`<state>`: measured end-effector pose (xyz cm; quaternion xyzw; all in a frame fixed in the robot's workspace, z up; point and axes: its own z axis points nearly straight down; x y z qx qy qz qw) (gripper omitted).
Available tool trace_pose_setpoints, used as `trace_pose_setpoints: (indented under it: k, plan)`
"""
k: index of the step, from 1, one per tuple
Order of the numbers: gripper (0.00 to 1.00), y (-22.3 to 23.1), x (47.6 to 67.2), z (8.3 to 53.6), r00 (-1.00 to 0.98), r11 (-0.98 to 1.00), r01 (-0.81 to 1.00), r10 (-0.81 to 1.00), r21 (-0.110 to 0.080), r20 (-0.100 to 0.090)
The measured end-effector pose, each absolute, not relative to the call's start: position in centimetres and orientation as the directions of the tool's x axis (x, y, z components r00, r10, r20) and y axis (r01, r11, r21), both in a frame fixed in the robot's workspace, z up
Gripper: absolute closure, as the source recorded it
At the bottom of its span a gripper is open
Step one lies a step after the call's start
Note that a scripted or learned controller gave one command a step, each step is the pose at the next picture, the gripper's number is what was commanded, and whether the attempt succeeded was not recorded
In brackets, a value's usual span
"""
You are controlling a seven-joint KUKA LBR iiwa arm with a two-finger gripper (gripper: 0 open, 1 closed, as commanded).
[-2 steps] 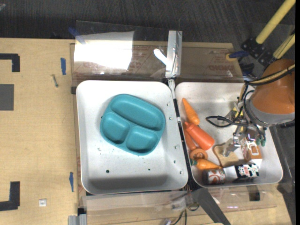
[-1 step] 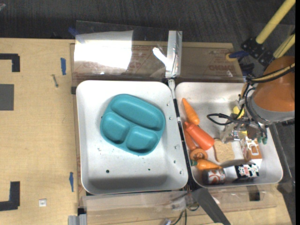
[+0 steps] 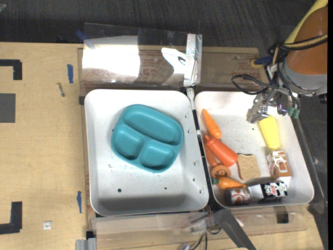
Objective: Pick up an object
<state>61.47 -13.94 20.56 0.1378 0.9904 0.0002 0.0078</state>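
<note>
Gripper [image 3: 266, 107] hovers at the upper right of the frame, above the right bin [image 3: 237, 100]; I cannot tell how it is set, and nothing shows in its hold. Just below it and slightly right lies a yellow block [image 3: 270, 132], its long axis running nearly top to bottom in the frame. Carrots [image 3: 216, 142] lie further left along the bin's left wall, so the yellow block looks the nearest pick, reached by a short descent.
</note>
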Motion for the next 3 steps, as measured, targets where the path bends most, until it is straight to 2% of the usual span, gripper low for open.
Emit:
trace_pose_setpoints:
  k: [1, 2, 3]
  plan:
    - [1.0, -18.5, 65.4, 20.6, -0.998, 0.998, 0.06, 0.06, -0.001, -0.011]
    - [1.0, -21.2, 66.5, 23.4, -0.996, 0.996, -0.09, -0.09, -0.004, -0.013]
    - [1.0, -13.1, 66.9, 24.1, -0.997, 0.997, -0.075, -0.075, 0.002, -0.008]
